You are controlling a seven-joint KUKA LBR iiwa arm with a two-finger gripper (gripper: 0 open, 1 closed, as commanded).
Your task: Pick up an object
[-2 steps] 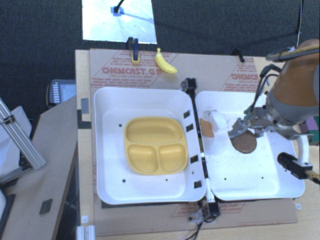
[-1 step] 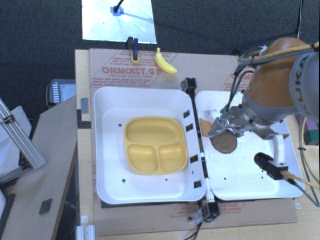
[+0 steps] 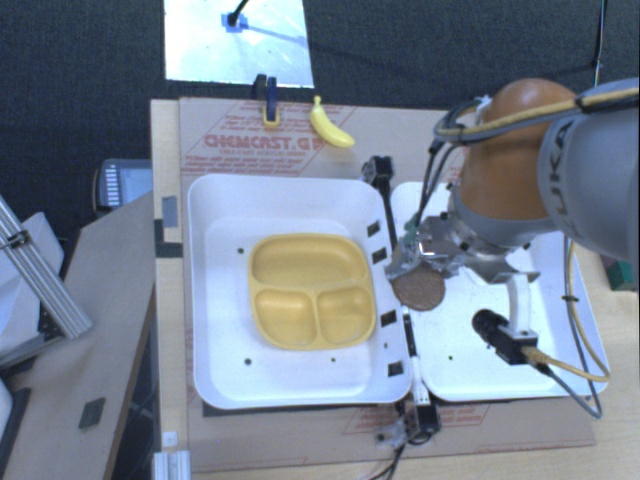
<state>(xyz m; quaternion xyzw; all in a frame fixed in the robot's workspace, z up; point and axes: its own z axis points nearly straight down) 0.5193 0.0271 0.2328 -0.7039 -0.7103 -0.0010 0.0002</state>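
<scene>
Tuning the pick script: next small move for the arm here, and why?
Probably a short straight descent: the gripper sits at the right bin's left edge, just above the flat brown round disc, with nothing visibly held.

A pale yellow three-compartment plastic tray (image 3: pixel 308 290) lies in the plain white shallow left bin (image 3: pixel 215 298), whose floor shows small dark dots. Right of that bin, a speckled brown round disc (image 3: pixel 420 290) sits against the white right bin (image 3: pixel 480 373). Beyond the left bin, a bright yellow toy banana (image 3: pixel 328 125) lies on tan cardboard with red lettering (image 3: pixel 240 140).
</scene>
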